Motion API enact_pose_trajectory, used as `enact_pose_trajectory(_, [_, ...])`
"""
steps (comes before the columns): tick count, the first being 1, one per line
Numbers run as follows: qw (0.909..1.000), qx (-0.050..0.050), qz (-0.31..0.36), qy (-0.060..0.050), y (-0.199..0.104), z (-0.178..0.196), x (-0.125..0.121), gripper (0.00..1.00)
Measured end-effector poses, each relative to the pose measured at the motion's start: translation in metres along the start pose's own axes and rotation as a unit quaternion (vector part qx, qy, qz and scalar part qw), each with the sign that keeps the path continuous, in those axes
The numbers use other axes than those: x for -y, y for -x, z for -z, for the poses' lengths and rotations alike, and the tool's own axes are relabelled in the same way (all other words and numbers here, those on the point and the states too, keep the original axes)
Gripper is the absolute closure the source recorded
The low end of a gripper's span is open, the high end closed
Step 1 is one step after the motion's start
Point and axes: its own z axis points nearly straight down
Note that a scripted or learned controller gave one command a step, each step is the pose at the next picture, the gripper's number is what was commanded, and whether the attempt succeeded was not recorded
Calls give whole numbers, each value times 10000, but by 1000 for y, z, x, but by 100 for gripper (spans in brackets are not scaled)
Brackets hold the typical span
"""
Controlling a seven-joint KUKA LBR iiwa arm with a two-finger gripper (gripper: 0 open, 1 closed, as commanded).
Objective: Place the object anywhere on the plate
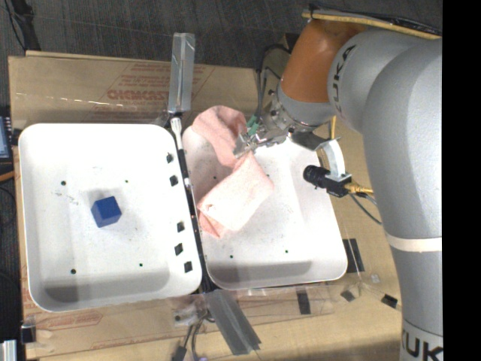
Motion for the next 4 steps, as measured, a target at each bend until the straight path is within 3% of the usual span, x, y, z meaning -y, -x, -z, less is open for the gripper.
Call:
enact_pose_trajectory(1, [10000, 6, 38, 10, -1, 38, 0, 100])
enact_pose_trajectory(2, [9786, 4, 2056, -1, -59, 42, -18, 100])
enact_pose_trajectory(3, [9170, 10, 3990, 1, -114, 35, -35, 100])
enact_pose_trajectory(4, [8181, 7, 5750, -6, -155, 34, -39, 100])
